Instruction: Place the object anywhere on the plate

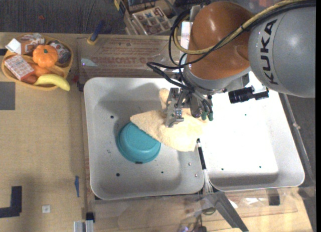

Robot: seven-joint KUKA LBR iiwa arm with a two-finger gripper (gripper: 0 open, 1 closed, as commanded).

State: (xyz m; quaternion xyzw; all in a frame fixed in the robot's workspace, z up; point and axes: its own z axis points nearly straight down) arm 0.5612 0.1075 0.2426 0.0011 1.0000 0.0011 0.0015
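Here, a large grey arm (pixel 281 40) with a broad orange band (pixel 220 37) above its wrist reaches in from the right and bends down over the inner edge of the left bin (pixel 100 176), its claw (pixel 176 118) pointing straight down. The claw's metal fingers hang close together just above a pale cream, flat, floppy-looking object (pixel 170 128); whether they are open or shut cannot be told, and nothing is clearly seen pinched between them. That cream object lies directly under the claw and spreads to its lower left and lower right across the floor of the left bin, with a soft, matte, irregular outline. Just to the lower left of the claw sits a teal plate (pixel 139 144), round and smooth, tilted or upturned so that it looks like a shallow dome, its edge touching or overlapping the cream object. To the right of the claw lies the right bin (pixel 256 170), a shallow white tray with rounded corners like its twin. Far to the upper left of the claw, outside the bins, a yellow bowl (pixel 20 78) on the wooden bench holds toy food, including an orange pumpkin (pixel 45 56) and a banana (pixel 52 81).
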